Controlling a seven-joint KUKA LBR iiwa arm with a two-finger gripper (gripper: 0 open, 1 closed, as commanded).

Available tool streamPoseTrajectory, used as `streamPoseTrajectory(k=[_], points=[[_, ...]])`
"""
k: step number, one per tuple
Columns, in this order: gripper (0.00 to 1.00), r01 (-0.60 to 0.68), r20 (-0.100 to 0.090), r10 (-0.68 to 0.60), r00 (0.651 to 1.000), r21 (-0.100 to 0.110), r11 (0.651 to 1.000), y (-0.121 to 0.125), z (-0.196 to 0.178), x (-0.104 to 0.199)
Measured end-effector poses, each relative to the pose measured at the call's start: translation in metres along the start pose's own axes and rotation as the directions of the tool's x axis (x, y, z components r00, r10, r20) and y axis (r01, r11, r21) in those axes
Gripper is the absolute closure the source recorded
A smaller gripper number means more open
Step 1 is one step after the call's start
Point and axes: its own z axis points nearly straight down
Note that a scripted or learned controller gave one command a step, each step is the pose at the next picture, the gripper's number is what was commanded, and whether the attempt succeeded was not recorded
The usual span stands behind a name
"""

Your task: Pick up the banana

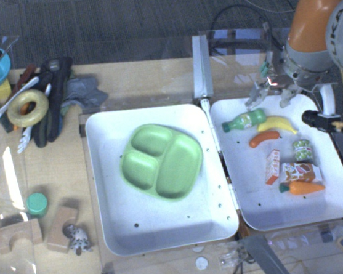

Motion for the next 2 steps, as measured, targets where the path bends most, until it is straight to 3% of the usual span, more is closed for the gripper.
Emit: streamPoseTrajectory(k=[1, 2], points=[[0.0, 0.011, 0.0, -0.011, 1.0, 0.002, 1.0, -0.02, 0.1, -0.058], [0.0, 0.086, -0.02, -0.085, 0.996, 0.039, 0.995, 0.005, 0.123, -0.084]])
